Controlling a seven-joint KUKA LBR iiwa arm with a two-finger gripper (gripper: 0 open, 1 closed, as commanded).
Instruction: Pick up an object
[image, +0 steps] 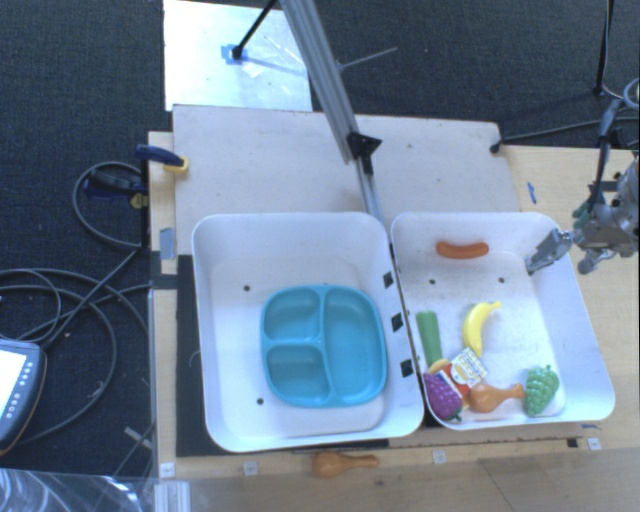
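The hand (566, 252) stood at the far right rim of the right bin (580, 330), above its upper right corner. Two fingers were visible: one (545, 250) reaching left over the bin floor, the other (592, 260) nearer the rim. They stood spread apart with nothing between them.

The nearest object to the hand was the orange sausage (462, 249), lying flat on the bin floor near the far wall, to the left of the hand and apart from it. The yellow banana (480, 325) lay below and left of the hand, near the middle of the bin, also apart from it. The green cylinder (429, 338) lay beside the bin's left wall.

The remaining objects were crowded along the near edge of the right bin, well apart from the hand: a purple grape bunch (442, 394) at the left, a small white and red packet (466, 367) just above it, an orange drumstick (490, 397) in the middle and a green grape bunch (541, 389) at the right.

The left bin (225, 300) held a blue divided plate (323, 345). A second orange drumstick-shaped piece (345, 462) lay on the tabletop (430, 160) outside the bins, at the near edge.
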